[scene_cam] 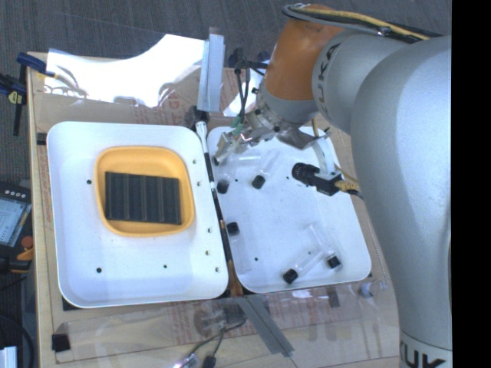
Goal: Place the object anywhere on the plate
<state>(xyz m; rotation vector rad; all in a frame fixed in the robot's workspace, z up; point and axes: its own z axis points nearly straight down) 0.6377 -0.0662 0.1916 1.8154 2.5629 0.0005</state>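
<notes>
The bits (258, 181) are left in the right bin (337, 221), none put on the plate (142, 157); the gripper (229, 139), at the bin's 11 o'clock, cannot be told open or closed.

The left bin (69, 228) is plain white, marked by a few small dark dots near its edges. The plate (115, 163) in it is mustard yellow, and its middle bears a black ribbed panel (144, 194) of upright stripes. The right bin (276, 213) is also white, scattered with small black blocks (258, 181); at its 5 o'clock a clear piece (312, 253) lies pale against the white. The arm (399, 167) is glossy grey, with an orange band (299, 60) at the bin's 12 o'clock. The bench (115, 112) is cardboard brown, and the floor (115, 6) is dark grey with a fine weave.
</notes>
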